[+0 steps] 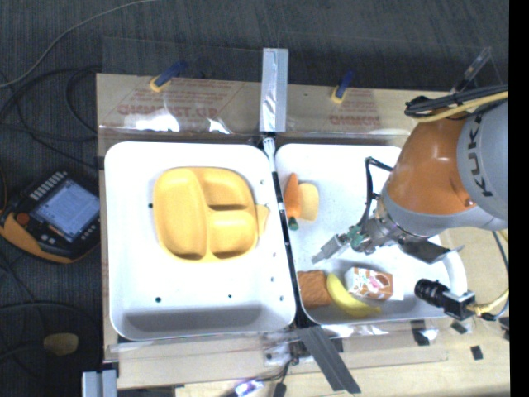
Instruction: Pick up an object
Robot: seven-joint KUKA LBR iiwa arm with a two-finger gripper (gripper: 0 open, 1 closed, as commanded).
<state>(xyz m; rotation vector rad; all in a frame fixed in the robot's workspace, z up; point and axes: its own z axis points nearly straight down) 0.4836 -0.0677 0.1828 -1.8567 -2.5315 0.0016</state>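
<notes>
My gripper (351, 242) hangs over the middle of the right bin (335, 160), under the orange band of the arm. Just below it, at the bin's front wall, lie a yellow banana (347, 296), a small white and pink packet (369, 282) resting against the banana, and a brown block (313, 288). To the gripper's upper left, by the divider between the bins, an orange carrot (292, 195) lies beside a pale yellow piece (308, 201). The gripper is above bare bin floor, apart from all of these.
The left bin (132, 296) holds a yellow divided tray (207, 212) in its upper middle. The arm's grey body covers the right bin's right side. A black part (442, 296) juts out at the bin's front right corner. Cables and a handheld pendant (58, 213) lie left of the bench.
</notes>
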